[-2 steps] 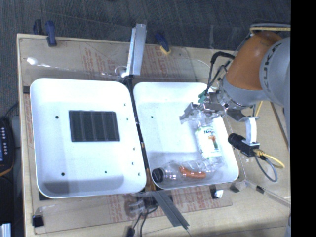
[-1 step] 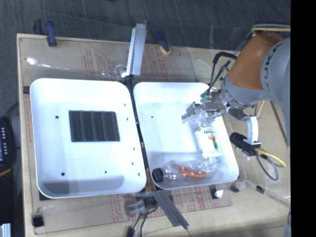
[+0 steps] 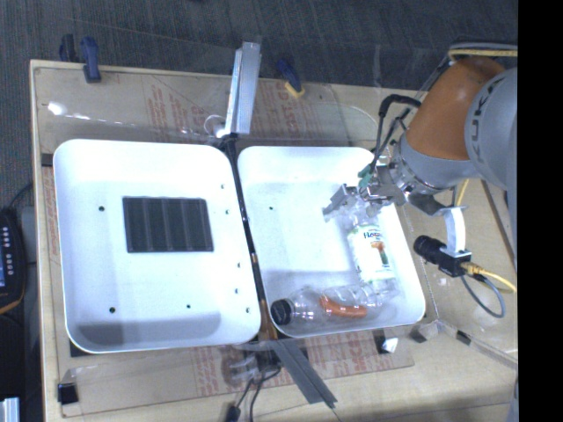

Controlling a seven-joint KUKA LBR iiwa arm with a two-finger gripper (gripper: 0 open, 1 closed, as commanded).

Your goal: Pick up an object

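- Clear plastic bottle (image 3: 330,306) with black cap lies along right bin (image 3: 290,174) front wall, long axis left-right, cap pointing left
- Second labelled bottle (image 3: 371,251) lies just beside it, axis front-to-back
- Gripper (image 3: 352,199) sits at its far end; finger state cannot be determined
- Left bin (image 3: 88,174) holds a dark ribbed panel (image 3: 167,224)

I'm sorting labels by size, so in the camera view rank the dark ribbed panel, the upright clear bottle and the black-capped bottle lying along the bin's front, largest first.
1. dark ribbed panel, clearly largest.
2. and 3. upright clear bottle and black-capped bottle: look alike in size, too close to rank.
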